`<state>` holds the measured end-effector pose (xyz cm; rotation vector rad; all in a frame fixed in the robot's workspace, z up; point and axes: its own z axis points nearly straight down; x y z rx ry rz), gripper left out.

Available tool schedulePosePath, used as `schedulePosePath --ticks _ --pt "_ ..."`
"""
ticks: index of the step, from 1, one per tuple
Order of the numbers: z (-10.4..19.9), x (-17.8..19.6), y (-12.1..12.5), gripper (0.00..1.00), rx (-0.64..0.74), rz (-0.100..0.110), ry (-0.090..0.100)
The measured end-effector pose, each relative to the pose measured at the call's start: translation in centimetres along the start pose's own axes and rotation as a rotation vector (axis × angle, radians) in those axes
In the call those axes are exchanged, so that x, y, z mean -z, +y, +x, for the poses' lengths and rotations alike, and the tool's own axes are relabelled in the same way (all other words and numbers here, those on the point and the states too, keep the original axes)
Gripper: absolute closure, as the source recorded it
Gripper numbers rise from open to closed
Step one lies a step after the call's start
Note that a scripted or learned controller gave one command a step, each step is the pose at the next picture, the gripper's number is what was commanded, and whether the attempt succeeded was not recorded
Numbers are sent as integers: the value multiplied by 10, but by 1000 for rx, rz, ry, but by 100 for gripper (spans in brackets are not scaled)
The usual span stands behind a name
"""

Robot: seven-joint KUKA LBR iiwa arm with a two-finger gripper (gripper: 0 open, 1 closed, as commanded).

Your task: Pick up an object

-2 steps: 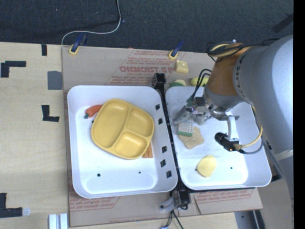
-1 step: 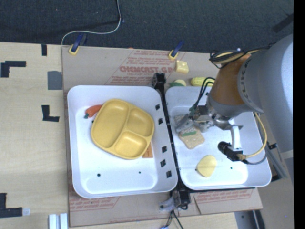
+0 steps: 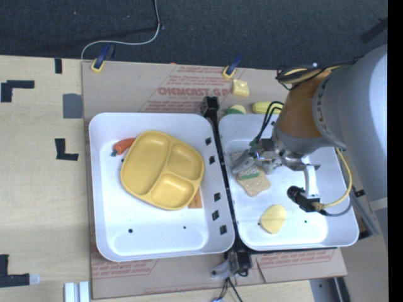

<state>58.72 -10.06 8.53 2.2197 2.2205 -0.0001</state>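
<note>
Camera view, nearest edge first: a pale yellow lump [image 3: 273, 219] lies toward the front of the right bin [image 3: 334, 234]. Just behind it a tan slab [image 3: 254, 184] sits touching the gripper [image 3: 247, 165], which is low over the bin's left part; how wide it stands cannot be told. In the left bin [image 3: 104, 231] a yellow divided plate [image 3: 162, 169] covers most of an orange piece [image 3: 123, 145]. Beyond the bins, a yellow block [image 3: 240, 88] rests on the cardboard [image 3: 182, 83].
</note>
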Motion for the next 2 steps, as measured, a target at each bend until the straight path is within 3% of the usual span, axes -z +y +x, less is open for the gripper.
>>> schedulePosePath --ticks 1,2 --pt "7 -1 25 0 2 1 1" --pt "7 9 24 100 1 1 1"
